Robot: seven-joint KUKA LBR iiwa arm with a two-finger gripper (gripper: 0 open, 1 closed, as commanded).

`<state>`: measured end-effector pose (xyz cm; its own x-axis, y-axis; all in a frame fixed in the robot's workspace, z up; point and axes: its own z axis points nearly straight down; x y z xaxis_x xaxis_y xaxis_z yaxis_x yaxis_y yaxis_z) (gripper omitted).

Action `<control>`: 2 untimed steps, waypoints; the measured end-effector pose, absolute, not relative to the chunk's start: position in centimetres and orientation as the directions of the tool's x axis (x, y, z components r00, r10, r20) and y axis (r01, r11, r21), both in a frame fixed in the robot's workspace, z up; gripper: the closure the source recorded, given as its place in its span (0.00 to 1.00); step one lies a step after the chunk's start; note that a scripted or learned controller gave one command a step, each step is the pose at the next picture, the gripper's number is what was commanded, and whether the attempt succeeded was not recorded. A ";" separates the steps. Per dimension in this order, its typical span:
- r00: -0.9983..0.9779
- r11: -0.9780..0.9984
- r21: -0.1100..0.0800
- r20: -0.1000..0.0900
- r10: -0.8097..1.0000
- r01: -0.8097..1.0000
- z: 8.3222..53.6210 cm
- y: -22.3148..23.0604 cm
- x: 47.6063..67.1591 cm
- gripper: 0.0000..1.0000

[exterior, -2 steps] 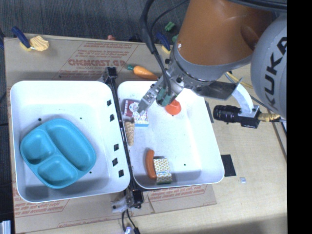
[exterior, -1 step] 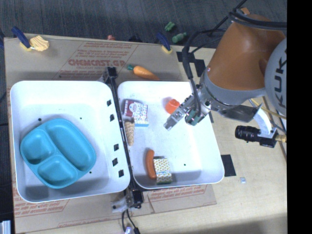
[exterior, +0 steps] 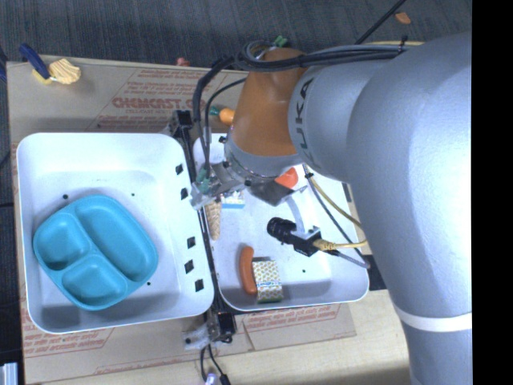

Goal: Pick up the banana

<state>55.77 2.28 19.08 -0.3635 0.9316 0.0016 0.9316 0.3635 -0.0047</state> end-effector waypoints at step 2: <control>-0.549 0.549 -0.001 -0.001 0.836 0.836 19.2 -5.4 65.7 1.00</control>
<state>65.65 -5.43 19.17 -0.5492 0.8357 -0.0008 0.8357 0.5492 -0.0009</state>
